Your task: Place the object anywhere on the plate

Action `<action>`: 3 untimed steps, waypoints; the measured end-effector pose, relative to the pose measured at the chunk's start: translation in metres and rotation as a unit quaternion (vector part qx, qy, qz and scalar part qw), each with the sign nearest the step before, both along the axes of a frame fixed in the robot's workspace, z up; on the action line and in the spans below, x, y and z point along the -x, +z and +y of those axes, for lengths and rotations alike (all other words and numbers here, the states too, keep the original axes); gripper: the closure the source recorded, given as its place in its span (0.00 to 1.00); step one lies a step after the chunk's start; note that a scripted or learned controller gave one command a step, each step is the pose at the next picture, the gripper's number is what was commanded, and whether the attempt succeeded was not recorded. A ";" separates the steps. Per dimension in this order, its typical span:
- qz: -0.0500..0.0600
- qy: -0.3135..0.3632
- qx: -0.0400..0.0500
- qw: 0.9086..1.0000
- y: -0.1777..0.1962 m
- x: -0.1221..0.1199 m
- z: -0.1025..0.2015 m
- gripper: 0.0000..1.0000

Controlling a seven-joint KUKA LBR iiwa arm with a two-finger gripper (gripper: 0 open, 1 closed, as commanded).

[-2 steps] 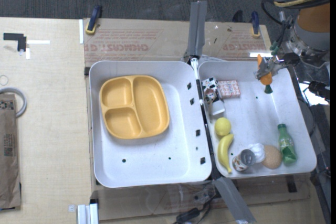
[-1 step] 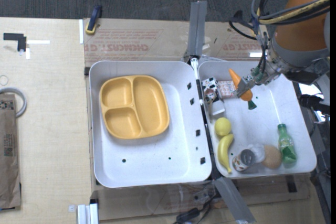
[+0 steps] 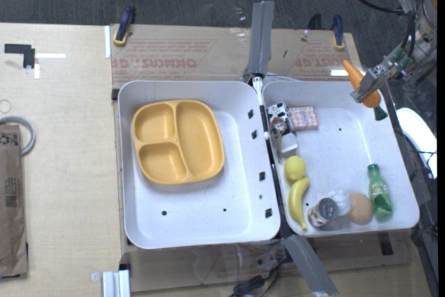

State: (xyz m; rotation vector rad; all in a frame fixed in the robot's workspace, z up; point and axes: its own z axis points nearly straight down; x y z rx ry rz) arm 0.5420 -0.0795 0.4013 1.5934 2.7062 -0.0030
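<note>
A yellow three-section plate [image 3: 208,149] lies in the left white bin [image 3: 201,219], toward its back left. My gripper [image 3: 366,86] hangs over the back right corner of the right bin [image 3: 341,149], above its rim. An orange toy carrot [image 3: 376,99] with a green tip shows on both sides of the fingers, slanting down to the right, and the gripper is shut on it. The carrot is lifted off the bin floor and is far to the right of the plate.
The right bin holds a pink box [image 3: 303,119], a small black-and-white item [image 3: 278,119], a lemon [image 3: 295,167], a banana [image 3: 297,199], a can [image 3: 321,213], a tan ball [image 3: 360,208] and a green bottle [image 3: 379,190]. A grey divider [image 3: 261,38] stands between the bins at the back.
</note>
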 end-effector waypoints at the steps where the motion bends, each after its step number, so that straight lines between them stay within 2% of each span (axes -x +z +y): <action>1: 0.001 0.001 0.000 1.000 -0.035 -0.031 0.070 1.00; 2: 0.001 -0.126 0.000 0.992 -0.030 -0.019 0.164 1.00; 3: 0.002 0.052 0.000 0.999 -0.079 0.030 0.210 1.00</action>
